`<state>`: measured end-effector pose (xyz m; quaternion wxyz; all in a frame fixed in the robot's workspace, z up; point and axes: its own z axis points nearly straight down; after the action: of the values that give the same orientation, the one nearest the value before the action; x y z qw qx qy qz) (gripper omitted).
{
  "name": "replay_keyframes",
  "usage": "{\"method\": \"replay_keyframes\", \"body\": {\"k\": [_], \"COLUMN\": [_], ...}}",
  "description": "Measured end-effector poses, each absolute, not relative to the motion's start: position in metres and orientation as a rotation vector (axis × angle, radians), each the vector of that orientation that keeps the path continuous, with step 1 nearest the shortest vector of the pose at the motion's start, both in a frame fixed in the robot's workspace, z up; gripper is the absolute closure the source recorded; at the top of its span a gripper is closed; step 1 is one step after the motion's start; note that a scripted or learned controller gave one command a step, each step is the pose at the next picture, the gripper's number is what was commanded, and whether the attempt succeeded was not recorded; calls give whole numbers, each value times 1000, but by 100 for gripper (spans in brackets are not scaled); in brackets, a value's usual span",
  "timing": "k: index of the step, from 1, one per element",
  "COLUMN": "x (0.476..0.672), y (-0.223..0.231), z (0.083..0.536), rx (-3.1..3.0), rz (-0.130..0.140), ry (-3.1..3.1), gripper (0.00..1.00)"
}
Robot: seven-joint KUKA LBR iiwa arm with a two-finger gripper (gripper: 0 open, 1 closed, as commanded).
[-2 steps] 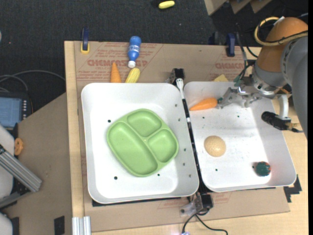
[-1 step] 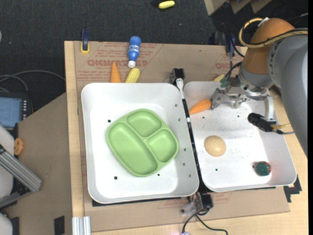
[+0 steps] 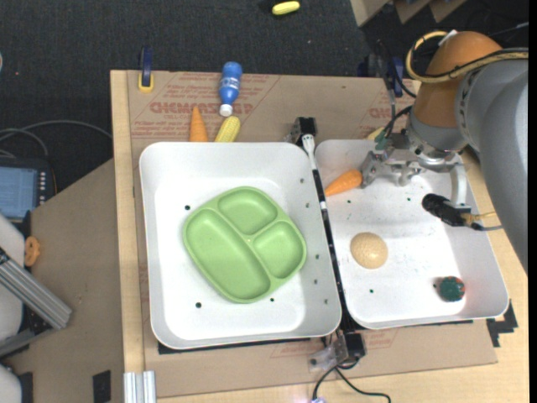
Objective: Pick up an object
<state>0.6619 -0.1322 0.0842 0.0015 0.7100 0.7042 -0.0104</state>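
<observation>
**Gripper low over the far side of the right bin, carrot just beside it**

Nearest the camera, the right shallow white bin [image 3: 403,296] holds a small dark green ball [image 3: 450,288] with a touch of red, close to its near right corner. A little farther in and to the left lies a pale beige egg-shaped piece [image 3: 368,249], well apart from the ball. About level with it, in the left shallow white bin [image 3: 168,300], a light green plastic plate [image 3: 243,243] with three compartments lies flat near the middle, turned at a slant to the bin's walls.

Farther back in the right bin, an orange plastic carrot [image 3: 342,182] lies near the wall shared with the left bin. Its right end is just beside the two-finger gripper [image 3: 393,173], which hangs low over the far left part of that bin. Whether the gripper is released or clenched cannot be told, nor whether it touches the carrot. The grey arm [image 3: 503,99] with its orange band [image 3: 445,82] comes in from the right above it.

Beyond the bins, on the tan bench [image 3: 277,99], a black clamp [image 3: 304,128] sits at the far end of the seam between them. A yellow corn cob [image 3: 227,128] and a small orange cone [image 3: 197,126] lie side by side at the left bin's far rim, with a blue and white bottle [image 3: 229,86] just behind the cob. Farthest off, a yellow oblong piece [image 3: 286,7] lies on the dark floor.
</observation>
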Motion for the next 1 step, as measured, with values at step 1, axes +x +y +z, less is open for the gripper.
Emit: {"method": "replay_keyframes", "body": {"k": [1], "x": [665], "y": [-108], "z": [105], "rx": [2226], "rz": [-6], "ry": [2222], "gripper": [0]}}
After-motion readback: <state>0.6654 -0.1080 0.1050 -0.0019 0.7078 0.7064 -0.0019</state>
